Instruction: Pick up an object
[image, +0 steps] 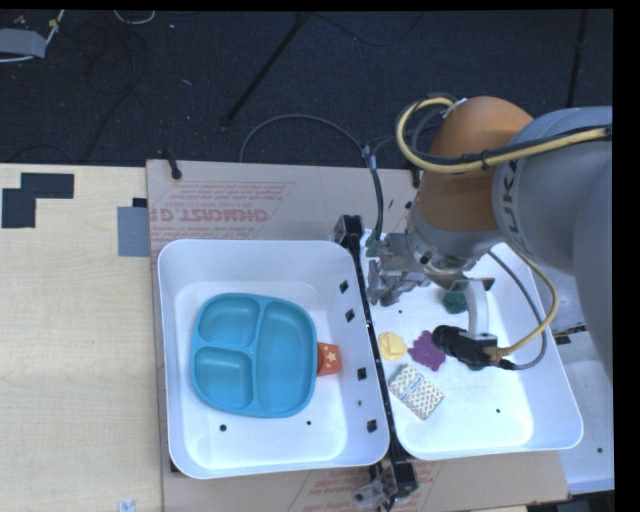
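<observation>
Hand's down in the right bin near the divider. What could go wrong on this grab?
1. The hand sits close against the divider, so it may scrape or snag the bin wall instead of an object.
2. The yellow piece, purple piece and patterned packet lie bunched together; a grab could knock neighbours aside or pinch two.
3. The yellow cable loops low over the right bin and might drag objects.
</observation>
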